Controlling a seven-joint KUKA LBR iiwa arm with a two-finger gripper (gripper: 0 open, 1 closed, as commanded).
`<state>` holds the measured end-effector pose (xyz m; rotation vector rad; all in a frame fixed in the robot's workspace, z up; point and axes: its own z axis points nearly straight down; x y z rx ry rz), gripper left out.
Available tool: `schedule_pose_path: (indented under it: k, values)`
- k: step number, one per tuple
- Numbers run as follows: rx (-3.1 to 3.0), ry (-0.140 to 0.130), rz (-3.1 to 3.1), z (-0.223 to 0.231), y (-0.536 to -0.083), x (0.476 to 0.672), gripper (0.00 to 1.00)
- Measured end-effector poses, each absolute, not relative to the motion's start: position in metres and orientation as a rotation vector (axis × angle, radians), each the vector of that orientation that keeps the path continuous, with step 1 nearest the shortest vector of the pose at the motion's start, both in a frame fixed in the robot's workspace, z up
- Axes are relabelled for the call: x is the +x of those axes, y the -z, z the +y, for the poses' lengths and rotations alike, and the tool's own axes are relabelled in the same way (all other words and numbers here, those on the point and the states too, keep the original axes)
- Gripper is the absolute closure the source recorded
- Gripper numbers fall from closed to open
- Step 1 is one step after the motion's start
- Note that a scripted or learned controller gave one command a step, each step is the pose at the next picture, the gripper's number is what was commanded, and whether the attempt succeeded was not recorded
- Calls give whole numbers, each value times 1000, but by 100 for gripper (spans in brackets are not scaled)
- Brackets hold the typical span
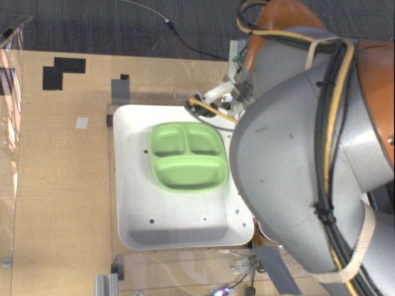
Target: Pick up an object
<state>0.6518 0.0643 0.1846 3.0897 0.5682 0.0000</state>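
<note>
A green plate [186, 156] with three compartments lies flat in the left white bin [133, 184], toward the bin's upper middle. The grey arm with its orange band fills the right side of the view and covers the right bin. Near the bin's far right corner, the arm's wrist end with cables [216, 100] pokes out just above the plate's top edge. The fingers are hidden by the arm's body.
The wooden bench [62, 165] spreads to the left of the bin, with black markers [62, 71] at its back left. A clear panel edge runs along the far left. A thin cable lies across the dark floor behind the bench.
</note>
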Motion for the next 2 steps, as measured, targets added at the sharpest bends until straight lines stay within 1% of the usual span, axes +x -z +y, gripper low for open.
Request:
schedule_pose_path:
  k: [1,2]
  values:
    - [3123,-5,341,-37,-405,662,0]
    - [3101,0,502,-127,-332,625,0]
